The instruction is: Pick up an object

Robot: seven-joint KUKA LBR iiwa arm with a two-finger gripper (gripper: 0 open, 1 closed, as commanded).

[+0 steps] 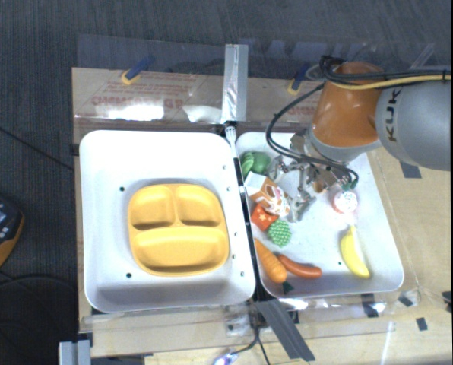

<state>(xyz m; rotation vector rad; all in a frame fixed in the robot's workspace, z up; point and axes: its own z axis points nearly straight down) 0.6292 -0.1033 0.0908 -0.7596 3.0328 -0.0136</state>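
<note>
1. Tool (308, 191) hangs low over the right shallow white plastic bin (378, 204), with the grey arm's orange band above it; whether it is released or clenched I cannot tell, and nothing visibly sits in it.
2. Nearest candidates: small green bumpy toy vegetable (280, 233) just below-left of the tool, red-and-white toy piece (271, 196) just left of it.
3. Further from the tool: yellow toy banana (354, 254) lower-right, orange toy carrot (270, 262) and red toy sausage (301, 268) along the bin's near wall.
4. Handling, judged: light, stiff plastic, likely slippery. Take the green piece across its short width; neighbours crowd its left side.
5. Yellow compartment tray (178, 230) sits in the left bin, well apart.
</note>
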